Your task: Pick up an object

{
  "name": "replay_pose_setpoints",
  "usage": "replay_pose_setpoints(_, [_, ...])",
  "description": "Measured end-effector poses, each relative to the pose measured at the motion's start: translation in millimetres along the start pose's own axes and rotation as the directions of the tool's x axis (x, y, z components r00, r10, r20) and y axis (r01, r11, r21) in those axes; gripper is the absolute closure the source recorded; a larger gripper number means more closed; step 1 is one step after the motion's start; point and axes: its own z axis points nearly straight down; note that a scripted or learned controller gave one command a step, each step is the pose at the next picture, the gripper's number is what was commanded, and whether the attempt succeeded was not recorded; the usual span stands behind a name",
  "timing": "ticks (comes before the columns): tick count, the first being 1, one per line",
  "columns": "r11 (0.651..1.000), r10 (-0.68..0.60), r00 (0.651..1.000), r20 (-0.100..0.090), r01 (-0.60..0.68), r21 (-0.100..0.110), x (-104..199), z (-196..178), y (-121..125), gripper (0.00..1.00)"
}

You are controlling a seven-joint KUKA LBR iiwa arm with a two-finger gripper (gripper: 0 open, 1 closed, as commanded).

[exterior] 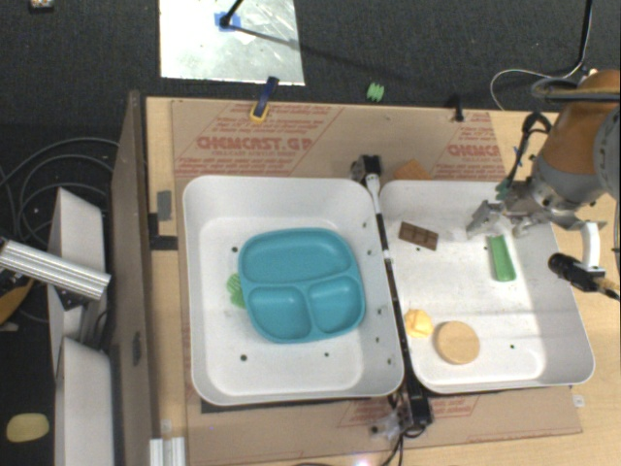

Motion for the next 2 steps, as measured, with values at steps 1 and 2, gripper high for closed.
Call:
replay_pose_setpoints(1, [1.0,-0.002,1.0,0.001,0.002,-0.004,-1,25,-21,0.0])
replay_pose_setpoints(2, [1.0,-0.003,1.0,0.002,0.003,-0.01,-1,12,-18,1.0])
